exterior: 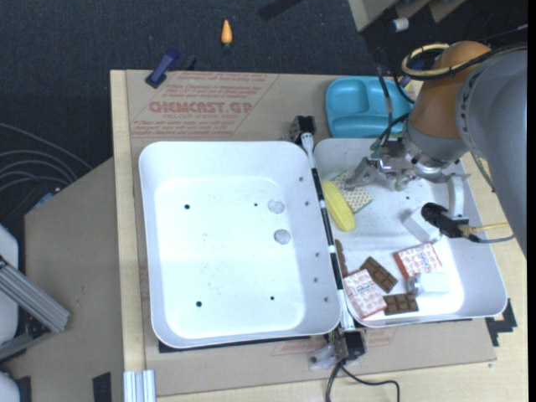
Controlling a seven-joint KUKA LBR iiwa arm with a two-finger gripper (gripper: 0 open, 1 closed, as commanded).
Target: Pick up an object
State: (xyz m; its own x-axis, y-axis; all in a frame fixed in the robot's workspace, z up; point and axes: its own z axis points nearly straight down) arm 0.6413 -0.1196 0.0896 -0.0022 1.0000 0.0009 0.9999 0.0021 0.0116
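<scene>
Claw (368, 172): I see it low in the back of the right bin, pointing left from the wrist; I cannot tell how it stands, and nothing shows clamped in it.
Blue clip (162, 68): on the dark floor past the bench's far left corner.
Orange bit (226, 32): a small carrot-shaped thing on the floor, further back, right of the clip.
Board (201, 103): brown sheet with red lettering, lying under both bins.
Left bin (159, 249): white; I see two small pale discs (279, 222) right of its middle, one behind the other.
Yellow piece (338, 205): long and banana-like, at the right bin's left wall, lying front to back, just in front and left of the claw.
Dotted card (358, 198): touching the yellow piece on its right, just below the claw.
Right bin (486, 275): white, tilted a little, holding all the loose things.
Red-and-white packets (363, 293): one near the front left, another (419, 260) further right.
Brown bars (379, 274): between the packets, with a second one (400, 303) at the front rim.
White block (435, 284): just in front of the right-hand packet.
Blue tray (356, 105): behind the right bin, on the board.
Arm (469, 99): grey with an orange band, coming in from the right over the bin's back corner.
</scene>
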